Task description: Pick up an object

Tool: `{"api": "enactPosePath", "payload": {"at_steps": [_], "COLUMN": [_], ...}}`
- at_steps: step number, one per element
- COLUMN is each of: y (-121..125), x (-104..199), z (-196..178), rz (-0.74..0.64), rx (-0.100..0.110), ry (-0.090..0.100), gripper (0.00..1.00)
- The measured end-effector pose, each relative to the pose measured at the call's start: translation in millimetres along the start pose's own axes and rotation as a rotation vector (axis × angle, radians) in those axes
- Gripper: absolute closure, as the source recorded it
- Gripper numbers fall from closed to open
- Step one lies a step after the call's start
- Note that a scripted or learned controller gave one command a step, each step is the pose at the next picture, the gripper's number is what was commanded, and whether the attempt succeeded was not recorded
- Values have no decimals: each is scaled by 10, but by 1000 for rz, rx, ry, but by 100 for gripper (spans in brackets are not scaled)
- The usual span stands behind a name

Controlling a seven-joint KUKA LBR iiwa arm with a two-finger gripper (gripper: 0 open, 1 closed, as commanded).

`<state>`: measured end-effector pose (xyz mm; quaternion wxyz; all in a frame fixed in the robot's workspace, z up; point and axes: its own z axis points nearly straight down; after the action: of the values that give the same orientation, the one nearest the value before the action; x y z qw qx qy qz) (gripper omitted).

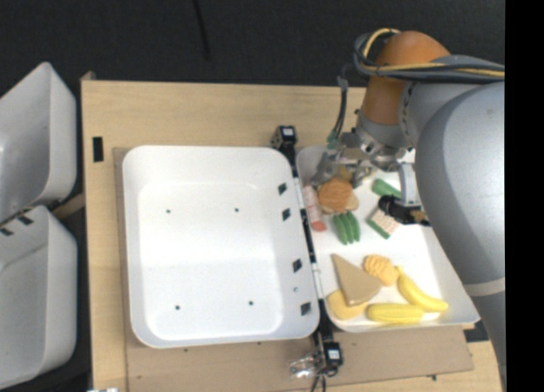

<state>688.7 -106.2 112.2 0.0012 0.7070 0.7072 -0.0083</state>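
Two glossy white bins (204, 314), fingers (337, 163) nr round tan bun (337, 196)

A pale wooden bench top (204, 114) fills the middle of the view, its grain light tan and its left edge squared off; beyond it, across the top, lies a dark floor (212, 16), nearly black, crossed by a thin dark line running at a slant; at the far left two white rounded shapes (30, 212) stand one above the other, just beside the bench; light falls evenly from above, with soft shadows along the bench edges.
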Motion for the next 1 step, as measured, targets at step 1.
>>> {"api": "enactPosePath", "payload": {"at_steps": [1], "y": [-49], "x": [64], "z": [-40], "rz": [3], "rx": [1], "ry": [2], "gripper": [100]}}
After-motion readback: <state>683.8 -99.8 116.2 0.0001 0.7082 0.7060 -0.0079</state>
